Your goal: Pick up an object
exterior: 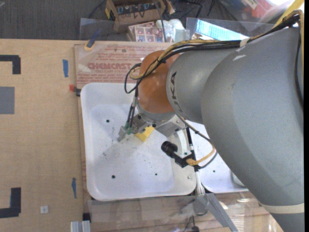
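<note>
Arm: large grey KUKA arm (251, 115) with an orange band (154, 88) above the wrist, reaching in from the right and covering much of the right half of the view, leaning down over the left bin.

Gripper: small two-finger gripper (124, 132) with greenish parts, hanging low over the upper middle of the left bin, tip pointing down and to the left; opening width: cannot tell, the wrist hiding most of it; hold on anything: cannot tell.

Object: small yellow block (143, 134), sitting just right of the gripper tip, close under the wrist, partly covered by the mount; touching the gripper or merely beside it: cannot tell.

Left bin: shallow white plastic bin (96, 178) with rounded corners, resting on the counter, floor showing a few small dark specks and faint scuff marks below and left of the gripper.

Right bin: second shallow white bin (217, 180), lying just beside the left bin, mostly hidden under the arm.

Cables: black and yellow cables (203, 45) running along the top of the arm toward the wrist, a loop drooping at the left of the orange band.

Black fitting: small black cylindrical part (169, 149) jutting out below the wrist, over the right edge of the left bin.

Counter: pale brown wooden counter (38, 129), carrying both bins, with blue tape strips and black corner marks on its left part.
</note>
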Tool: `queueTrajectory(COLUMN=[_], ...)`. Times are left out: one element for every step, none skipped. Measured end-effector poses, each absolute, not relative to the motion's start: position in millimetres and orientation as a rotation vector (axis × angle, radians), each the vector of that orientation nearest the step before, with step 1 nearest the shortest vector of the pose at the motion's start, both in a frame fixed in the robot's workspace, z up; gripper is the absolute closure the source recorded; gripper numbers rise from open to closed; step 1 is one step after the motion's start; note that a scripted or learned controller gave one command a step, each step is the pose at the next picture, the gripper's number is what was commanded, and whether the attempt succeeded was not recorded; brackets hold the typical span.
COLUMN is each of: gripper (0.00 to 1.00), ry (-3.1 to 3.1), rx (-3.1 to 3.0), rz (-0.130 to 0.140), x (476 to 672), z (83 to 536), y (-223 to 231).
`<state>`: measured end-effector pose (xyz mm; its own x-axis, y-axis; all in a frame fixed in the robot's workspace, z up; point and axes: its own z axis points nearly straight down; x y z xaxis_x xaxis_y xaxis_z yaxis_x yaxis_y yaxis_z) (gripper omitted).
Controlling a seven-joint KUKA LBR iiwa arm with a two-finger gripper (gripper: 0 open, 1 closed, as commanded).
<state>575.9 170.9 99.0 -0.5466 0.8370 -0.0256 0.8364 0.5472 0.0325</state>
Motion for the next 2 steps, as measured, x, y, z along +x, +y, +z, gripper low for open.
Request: queueTrajectory(gripper=[0.00, 0.00], ry=[2.497, 2.443], rx=[1.772, 1.814], rz=[0.066, 0.110], x=[563.7, 552.5], z=[103, 107], y=[185, 180])
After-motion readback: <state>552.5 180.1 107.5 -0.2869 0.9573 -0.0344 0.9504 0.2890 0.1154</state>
